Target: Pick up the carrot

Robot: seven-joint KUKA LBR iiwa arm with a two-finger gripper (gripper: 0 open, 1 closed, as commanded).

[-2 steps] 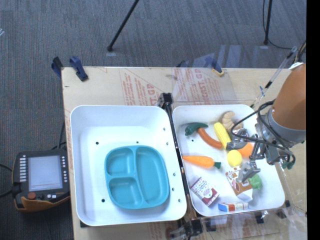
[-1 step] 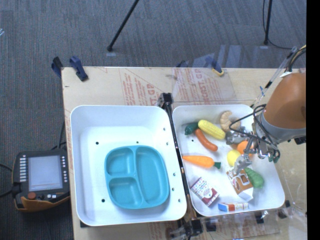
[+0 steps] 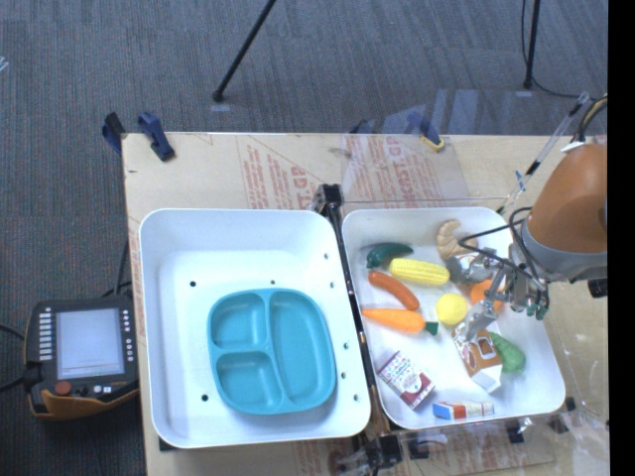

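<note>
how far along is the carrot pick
Done: the arm has reached into the right bin. In hand: nothing visibly; the pincer hovers among the toys near the lemon. Left: the carrot lies on the bin floor, left of the pincer, ungrasped and unlifted.

You are looking at two bins of smooth, faintly glossy white plastic. The carrot is showing a matt orange plastic skin, and the teal divided plate is reading as smooth plastic. The table is looking like bare, printed wooden board, and the floor is showing rough grey carpet.
</note>
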